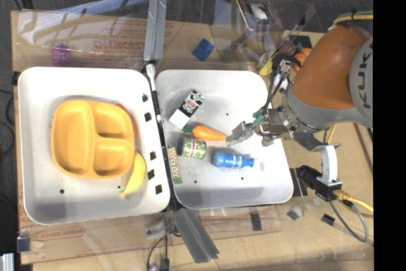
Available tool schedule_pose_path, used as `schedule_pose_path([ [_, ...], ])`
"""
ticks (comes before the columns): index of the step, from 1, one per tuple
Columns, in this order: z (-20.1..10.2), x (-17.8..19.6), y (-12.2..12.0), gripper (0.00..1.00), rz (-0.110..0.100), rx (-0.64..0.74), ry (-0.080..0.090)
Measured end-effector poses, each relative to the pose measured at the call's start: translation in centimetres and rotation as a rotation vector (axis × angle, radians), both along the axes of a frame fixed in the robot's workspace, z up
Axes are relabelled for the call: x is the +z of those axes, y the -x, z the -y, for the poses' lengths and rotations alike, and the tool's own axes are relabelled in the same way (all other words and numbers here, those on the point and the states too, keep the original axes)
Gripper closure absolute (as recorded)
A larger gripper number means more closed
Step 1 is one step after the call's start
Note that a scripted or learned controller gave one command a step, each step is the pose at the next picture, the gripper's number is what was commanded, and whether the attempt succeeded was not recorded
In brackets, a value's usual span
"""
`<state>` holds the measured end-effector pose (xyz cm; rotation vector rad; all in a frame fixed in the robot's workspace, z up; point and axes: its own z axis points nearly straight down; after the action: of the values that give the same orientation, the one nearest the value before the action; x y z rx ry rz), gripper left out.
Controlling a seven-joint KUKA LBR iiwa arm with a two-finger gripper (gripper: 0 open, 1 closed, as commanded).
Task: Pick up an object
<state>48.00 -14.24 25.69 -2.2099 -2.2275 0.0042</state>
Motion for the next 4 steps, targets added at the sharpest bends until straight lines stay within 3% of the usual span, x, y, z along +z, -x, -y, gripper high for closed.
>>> schedule_pose_path([
  [1, 1.1, -15.2, 0.3, 0.0, 0.001, 0.155, -0.002],
  [2, 1.9, -16.7, -6.3, 0.0, 0.0, 0.129, -0.001],
  [3, -2.0, -16.7, -16.5, 0.0, -0.001, 0.277, -0.001],
  [4, -2.1, -15.8, -16.6, 1.0, -0.003, 0.283, 0.0],
])
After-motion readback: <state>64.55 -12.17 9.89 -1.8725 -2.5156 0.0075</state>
